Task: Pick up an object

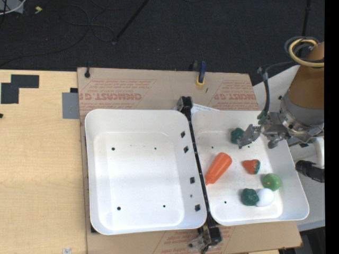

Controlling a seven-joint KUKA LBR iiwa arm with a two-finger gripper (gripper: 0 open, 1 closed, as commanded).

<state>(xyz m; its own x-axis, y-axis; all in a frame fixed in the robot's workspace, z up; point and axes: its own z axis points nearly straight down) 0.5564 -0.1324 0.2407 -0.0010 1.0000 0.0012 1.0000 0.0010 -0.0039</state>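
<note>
- nearest the camera, at the bottom edge, a black clip (212, 236) sits where the two white bins meet, on the cardboard sheet (159, 89) that lies under them.
- left bin (100, 142) shows its bare white floor with a few small dark holes.
- right bin (296, 205) holds all the objects.
- orange carrot (218, 168) lies tilted near the divider, thick end up and to the right.
- small red piece (251, 166) with a green end sits just right of the carrot, apart from it.
- green ball (271, 181) lies below and right of the red piece.
- dark green lump (249, 196) and a white ball (265, 197) lie touching, side by side, near the bin's front wall.
- another dark green piece (237, 135) lies toward the back of the right bin, just beside the claw's tip.
- claw (249, 138) reaches in from the right over the right bin, its grey metal parts low near that dark green piece (whether it touches is unclear).
- i cannot tell if the claw is open or closed, and no object shows gripped in it.
- arm (307, 83) rises at the right, orange band above the grey wrist.
- bench (37, 184) is light wood to the left, with dark patches near its back edge.
</note>
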